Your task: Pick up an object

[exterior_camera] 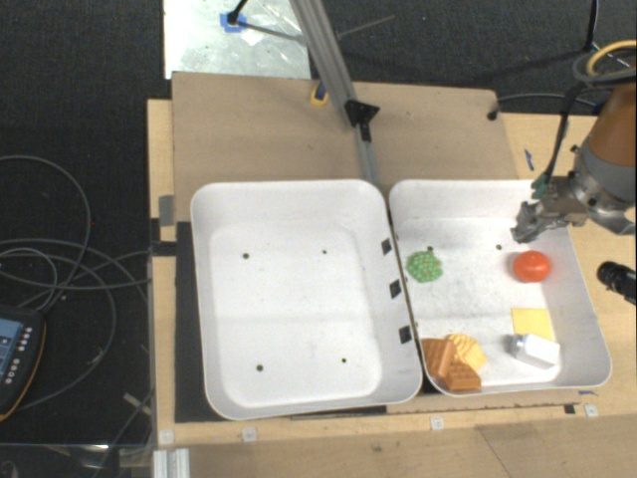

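In the camera view, you are looking at the grey two-finger gripper (528, 223) hanging over the far right part of the right shallow white plastic bin (468, 207), just above and beside the round red tomato-like object (531, 266); nothing is sitting between its fingers, and I cannot tell how wide they are standing. Nothing is being lifted yet, so by my judgement the pick is barely starting. A green knobbly ball (425, 266), a yellow flat block (531, 322), a small white box (533, 351) and an orange ridged wedge (453, 362) are lying in the same bin.
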Available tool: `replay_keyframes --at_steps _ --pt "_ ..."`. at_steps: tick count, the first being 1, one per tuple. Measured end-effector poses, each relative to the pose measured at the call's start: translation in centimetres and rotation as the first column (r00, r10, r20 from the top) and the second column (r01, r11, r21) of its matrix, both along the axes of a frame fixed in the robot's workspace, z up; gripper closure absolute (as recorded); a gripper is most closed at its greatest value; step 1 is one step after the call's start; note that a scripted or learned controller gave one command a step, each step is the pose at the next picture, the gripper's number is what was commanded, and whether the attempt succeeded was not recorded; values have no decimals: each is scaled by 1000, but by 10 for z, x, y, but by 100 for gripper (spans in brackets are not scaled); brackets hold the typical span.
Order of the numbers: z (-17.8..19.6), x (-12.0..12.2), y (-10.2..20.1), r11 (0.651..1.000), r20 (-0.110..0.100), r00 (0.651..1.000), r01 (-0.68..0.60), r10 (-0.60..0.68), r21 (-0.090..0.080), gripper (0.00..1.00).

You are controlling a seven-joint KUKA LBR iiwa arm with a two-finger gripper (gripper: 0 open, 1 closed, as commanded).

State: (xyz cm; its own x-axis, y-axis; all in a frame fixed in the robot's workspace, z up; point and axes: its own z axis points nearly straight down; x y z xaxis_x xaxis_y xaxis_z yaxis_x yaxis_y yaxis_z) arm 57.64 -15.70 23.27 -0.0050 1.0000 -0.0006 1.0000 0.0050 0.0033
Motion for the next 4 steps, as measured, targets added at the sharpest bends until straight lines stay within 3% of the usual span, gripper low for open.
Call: replay_keyframes --at_steps 4 --pt "-2 -2 215 1000 -3 1000 -6 6 3 100"
